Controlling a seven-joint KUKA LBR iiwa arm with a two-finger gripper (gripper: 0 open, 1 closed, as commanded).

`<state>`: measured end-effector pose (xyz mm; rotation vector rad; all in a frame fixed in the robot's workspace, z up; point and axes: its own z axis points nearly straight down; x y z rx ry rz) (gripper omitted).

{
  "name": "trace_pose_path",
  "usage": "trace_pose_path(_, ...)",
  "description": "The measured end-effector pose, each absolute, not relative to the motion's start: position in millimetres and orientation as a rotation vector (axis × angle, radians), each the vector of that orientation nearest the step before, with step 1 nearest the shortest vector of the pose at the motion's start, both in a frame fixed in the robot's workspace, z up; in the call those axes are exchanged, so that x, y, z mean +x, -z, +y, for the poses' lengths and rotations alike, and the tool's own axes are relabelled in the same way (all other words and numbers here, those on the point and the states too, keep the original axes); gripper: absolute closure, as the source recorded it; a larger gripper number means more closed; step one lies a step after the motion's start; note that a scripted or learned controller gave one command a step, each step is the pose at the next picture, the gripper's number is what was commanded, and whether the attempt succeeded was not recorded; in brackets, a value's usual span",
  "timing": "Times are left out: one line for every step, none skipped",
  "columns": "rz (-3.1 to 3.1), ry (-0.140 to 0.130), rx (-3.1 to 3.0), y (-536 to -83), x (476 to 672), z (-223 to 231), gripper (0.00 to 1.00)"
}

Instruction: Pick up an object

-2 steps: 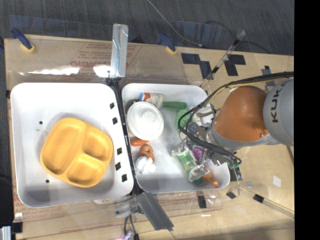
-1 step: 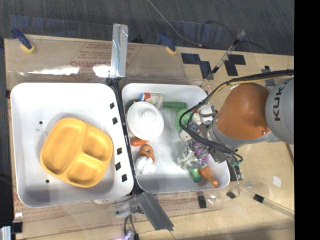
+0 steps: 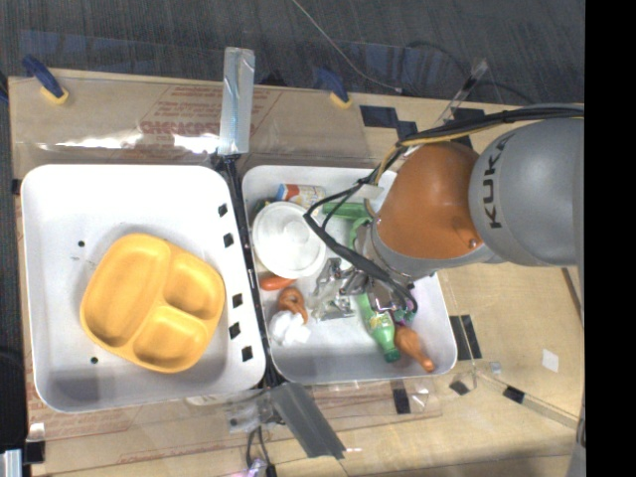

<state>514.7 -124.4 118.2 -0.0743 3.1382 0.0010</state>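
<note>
A wooden-coloured surface (image 3: 517, 361) carries two shallow white plastic bins side by side, the left bin (image 3: 50, 227) and the right bin (image 3: 328, 368) meeting along a dark seam dotted with small black tape squares. In the left bin a yellow moulded plastic tray with three rounded compartments (image 3: 151, 300) lies tilted, a little towards the near side. Beyond the far rims a sheet of clear plastic film (image 3: 129, 117) covers printed brown cardboard, a strip of silver tape (image 3: 237, 97) stands upright over the seam, blue and yellow clips (image 3: 46, 79) hold the far left corner, and a thin grey cable (image 3: 328, 43) trails over dark carpet (image 3: 119, 8).
</note>
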Motion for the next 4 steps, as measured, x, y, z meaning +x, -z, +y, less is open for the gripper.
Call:
trace_pose_path(3.128,0.002,0.174,-266.2,542.2,-100.4,1.0)
trace_pose_path(3.113,0.005,0.367,-352.8,610.3,-172.5,1.0)
trace_pose_path(3.103,0.0,0.505,-261.3,581.0,-97.6,1.0)
trace_pose_path(3.121,0.004,0.32,-312.2,627.2,-185.0,1.0)
